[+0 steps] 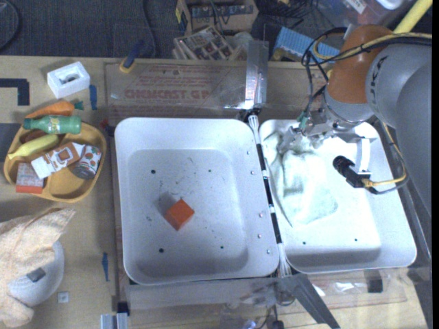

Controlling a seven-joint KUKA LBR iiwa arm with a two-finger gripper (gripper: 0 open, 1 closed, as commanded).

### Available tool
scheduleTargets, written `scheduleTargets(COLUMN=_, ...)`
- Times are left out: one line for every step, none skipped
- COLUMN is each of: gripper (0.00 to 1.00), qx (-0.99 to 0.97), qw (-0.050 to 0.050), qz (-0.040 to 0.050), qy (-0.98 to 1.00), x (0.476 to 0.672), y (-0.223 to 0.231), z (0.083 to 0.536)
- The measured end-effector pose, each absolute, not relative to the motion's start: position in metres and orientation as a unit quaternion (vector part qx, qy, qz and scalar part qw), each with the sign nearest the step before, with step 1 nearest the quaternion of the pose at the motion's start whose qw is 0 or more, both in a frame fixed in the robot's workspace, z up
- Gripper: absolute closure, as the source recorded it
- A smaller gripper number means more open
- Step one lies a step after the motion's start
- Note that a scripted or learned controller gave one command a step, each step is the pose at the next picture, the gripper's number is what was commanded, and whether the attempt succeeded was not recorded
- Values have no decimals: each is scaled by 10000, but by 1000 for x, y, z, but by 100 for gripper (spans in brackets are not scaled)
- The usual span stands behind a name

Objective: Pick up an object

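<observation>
An orange cube [180, 213] lies in the left white bin [137, 252], a little left of its middle. A pale, crumpled cloth-like sheet [302, 184] is spread across the left half of the right white bin [384, 245]. My gripper [300, 133] hangs at the far left part of the right bin, right at the upper edge of the pale sheet. The grey arm with its orange band [360, 46] comes in from the upper right. The wrist hides the fingertips.
A black plug on a yellow cable [348, 171] hangs off the arm over the right bin. A yellow bowl [68, 187] of toy food sits left of the bins, with a white box [68, 79] behind it. A clear plastic sheet [185, 88] lies behind the bins.
</observation>
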State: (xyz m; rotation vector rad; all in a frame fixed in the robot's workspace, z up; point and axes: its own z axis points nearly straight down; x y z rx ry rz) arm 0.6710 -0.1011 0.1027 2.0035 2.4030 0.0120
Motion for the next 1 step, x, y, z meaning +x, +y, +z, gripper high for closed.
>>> scheduleTargets(gripper=100, qx=6401, qw=87, qz=45, qy=7682, x=672, y=-102, z=114)
